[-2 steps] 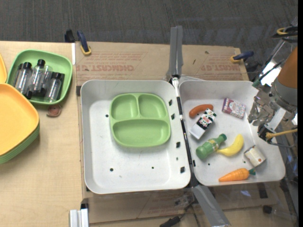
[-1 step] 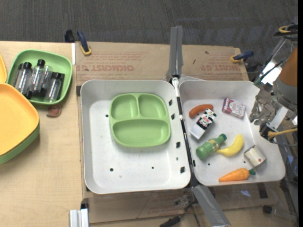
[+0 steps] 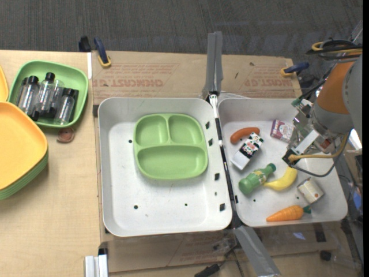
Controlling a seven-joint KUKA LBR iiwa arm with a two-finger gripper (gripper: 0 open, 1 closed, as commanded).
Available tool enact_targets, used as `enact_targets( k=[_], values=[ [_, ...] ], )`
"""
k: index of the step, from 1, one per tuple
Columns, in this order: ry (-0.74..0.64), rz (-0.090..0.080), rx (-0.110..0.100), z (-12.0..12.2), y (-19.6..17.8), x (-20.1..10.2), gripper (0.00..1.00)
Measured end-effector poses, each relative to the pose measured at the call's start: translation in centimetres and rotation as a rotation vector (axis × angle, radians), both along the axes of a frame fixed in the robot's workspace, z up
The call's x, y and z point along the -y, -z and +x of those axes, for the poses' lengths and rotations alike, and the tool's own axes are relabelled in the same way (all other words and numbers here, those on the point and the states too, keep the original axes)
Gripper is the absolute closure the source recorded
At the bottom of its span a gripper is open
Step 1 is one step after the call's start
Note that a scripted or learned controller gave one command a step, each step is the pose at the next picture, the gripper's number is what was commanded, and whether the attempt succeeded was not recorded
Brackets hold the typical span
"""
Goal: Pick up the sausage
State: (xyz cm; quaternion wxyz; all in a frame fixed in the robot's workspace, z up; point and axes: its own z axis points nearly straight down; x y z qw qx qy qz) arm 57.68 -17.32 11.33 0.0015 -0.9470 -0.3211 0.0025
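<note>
Orange-red curved sausage (image 3: 244,134) lies near the right bin's far left corner, touching the black-and-white carton (image 3: 248,150). My claw (image 3: 290,158) hangs above the yellow banana (image 3: 282,179); its grip I cannot tell. Descending here risks taking the banana.

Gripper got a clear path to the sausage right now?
Probably yes. The sausage lies exposed near the right bin's back-left, nothing on top. The milk carton sits close against its front side, so a descent from above looks free but tight there.
</note>
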Motion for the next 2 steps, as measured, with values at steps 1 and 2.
enact_targets(
  k=[1,2],
  values=[
    [0.271,0.003,-0.002,-5.0,2.3,4.6,1.00],
    [0.449,-0.004,0.000,1.6,0.3,4.3,1.00]
  ],
)
